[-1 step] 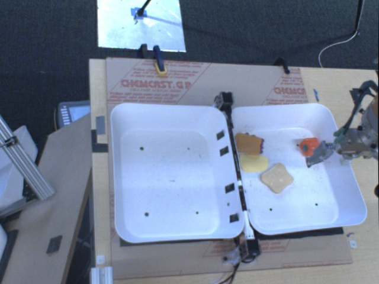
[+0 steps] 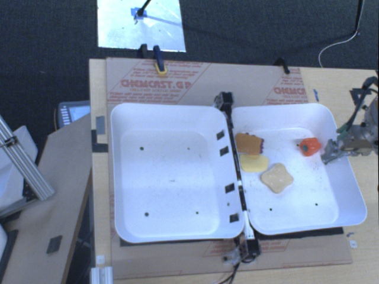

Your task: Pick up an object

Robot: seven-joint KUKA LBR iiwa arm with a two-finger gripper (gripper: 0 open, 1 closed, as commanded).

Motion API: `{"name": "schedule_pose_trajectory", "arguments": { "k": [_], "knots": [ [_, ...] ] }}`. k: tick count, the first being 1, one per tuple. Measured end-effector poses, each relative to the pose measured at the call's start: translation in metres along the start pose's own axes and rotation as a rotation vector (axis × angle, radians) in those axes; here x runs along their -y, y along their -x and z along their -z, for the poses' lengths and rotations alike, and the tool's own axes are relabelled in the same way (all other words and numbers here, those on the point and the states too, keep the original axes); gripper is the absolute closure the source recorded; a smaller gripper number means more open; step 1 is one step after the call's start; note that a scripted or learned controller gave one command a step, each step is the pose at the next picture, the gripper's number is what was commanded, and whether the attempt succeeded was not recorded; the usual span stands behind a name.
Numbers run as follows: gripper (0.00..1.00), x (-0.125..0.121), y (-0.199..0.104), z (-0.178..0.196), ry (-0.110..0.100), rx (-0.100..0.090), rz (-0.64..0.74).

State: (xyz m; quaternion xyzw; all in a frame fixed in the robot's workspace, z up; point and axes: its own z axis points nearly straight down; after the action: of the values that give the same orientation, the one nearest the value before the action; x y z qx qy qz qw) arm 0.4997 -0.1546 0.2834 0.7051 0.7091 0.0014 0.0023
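Four small objects lie in the right bin (image 2: 331, 215), all in its upper half. One orange-red piece with a green tip (image 2: 308, 147), pepper-like, sits nearest the right wall. Over by the divider is one brown, bread-like slab with a purple edge (image 2: 249, 143); just below it and touching it lies one pale yellow flat piece (image 2: 254, 163), and just below and right of that one tan, lobed, cookie-like piece (image 2: 276, 178), close to the yellow one, though contact between those two is hard to judge.

The gripper (image 2: 329, 154) comes in from the right edge, low over the right wall of that bin, just beside the orange-red piece on its right. Whether its jaws are wide or narrow I cannot tell; the metal there is a blur, and nothing is visibly held in it.

The left bin (image 2: 169, 176), one of two shallow white bins set side by side, shows a few dark dots on its floor. Both rest on a brown printed cardboard sheet (image 2: 177, 78) on the bench. Beyond it, one shiny square plate (image 2: 141, 15) lies on dark carpet
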Motion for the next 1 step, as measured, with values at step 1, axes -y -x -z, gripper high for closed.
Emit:
{"name": "schedule_pose_trajectory", "arguments": {
  "k": [1],
  "knots": [
    [1.00,0.0034,-0.0646,0.0800,0.007,-0.001,0.006]
  ]
}}
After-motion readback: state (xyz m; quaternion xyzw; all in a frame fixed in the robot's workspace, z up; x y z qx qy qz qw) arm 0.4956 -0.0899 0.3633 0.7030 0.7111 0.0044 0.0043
